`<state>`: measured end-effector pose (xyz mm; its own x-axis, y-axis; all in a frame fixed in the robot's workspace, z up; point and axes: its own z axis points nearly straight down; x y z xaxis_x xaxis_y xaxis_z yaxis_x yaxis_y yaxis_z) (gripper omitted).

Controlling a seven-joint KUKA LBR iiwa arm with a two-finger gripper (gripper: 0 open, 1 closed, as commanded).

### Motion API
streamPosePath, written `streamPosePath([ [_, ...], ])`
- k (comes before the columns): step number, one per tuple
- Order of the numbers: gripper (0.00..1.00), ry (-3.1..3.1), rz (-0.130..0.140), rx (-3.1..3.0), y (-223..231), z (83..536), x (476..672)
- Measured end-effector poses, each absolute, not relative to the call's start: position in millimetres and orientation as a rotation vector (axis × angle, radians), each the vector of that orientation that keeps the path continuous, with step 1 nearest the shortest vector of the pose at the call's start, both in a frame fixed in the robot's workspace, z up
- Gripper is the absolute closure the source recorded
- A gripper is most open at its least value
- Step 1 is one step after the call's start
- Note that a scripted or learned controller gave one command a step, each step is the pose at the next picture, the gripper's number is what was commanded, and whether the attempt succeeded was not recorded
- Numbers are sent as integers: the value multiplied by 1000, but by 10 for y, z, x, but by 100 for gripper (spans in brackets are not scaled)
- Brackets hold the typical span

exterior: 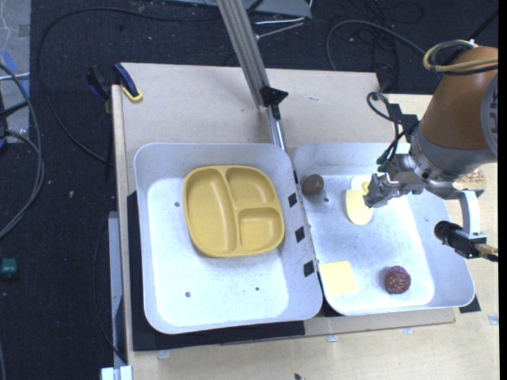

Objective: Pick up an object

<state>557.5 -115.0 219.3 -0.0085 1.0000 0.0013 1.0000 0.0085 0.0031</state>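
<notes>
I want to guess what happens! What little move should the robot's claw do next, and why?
Probably drop straight down a little. The gripper sits right at the pale yellow round piece in the right bin, nearer than the other objects.

From where I stand, no writing, label, brand mark or number can be read on anything here; whatever small marks there may be on the bench are too blurred to make out.
</notes>
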Motion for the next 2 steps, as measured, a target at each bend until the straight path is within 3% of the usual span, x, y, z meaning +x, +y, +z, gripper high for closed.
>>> streamPosePath([
  [2,100,2232,3,2211,-72,2402,5695],
])
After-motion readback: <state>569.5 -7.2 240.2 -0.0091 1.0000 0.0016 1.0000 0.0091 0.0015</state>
